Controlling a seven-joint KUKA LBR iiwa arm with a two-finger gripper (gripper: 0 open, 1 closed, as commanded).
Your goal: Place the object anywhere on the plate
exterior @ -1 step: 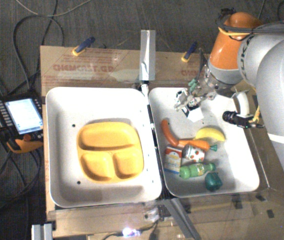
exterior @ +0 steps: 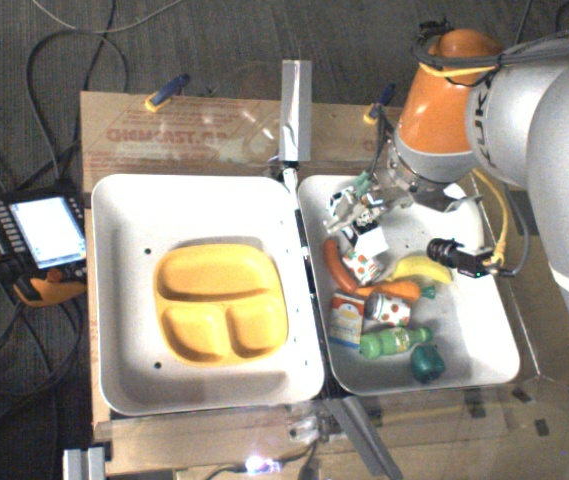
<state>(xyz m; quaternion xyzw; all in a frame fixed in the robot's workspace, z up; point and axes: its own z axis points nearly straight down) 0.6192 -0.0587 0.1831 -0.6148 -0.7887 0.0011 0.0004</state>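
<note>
The yellow plate (exterior: 222,301), with three compartments, lies in the left white bin (exterior: 124,268) and has nothing on it. My gripper (exterior: 354,211) hangs over the upper left part of the right bin (exterior: 484,338), pointing down-left from the orange-banded wrist (exterior: 444,108). Just below it lies a small white carton (exterior: 367,252) with red marks, touching or nearly touching the gripper tip. I cannot tell if the carton is gripped.
The right bin also holds a red sausage (exterior: 340,266), a banana (exterior: 423,270), a carrot (exterior: 396,291), a small carton (exterior: 346,320), a green bottle (exterior: 394,342) and a teal object (exterior: 427,363). A tablet (exterior: 44,230) sits left of the bins.
</note>
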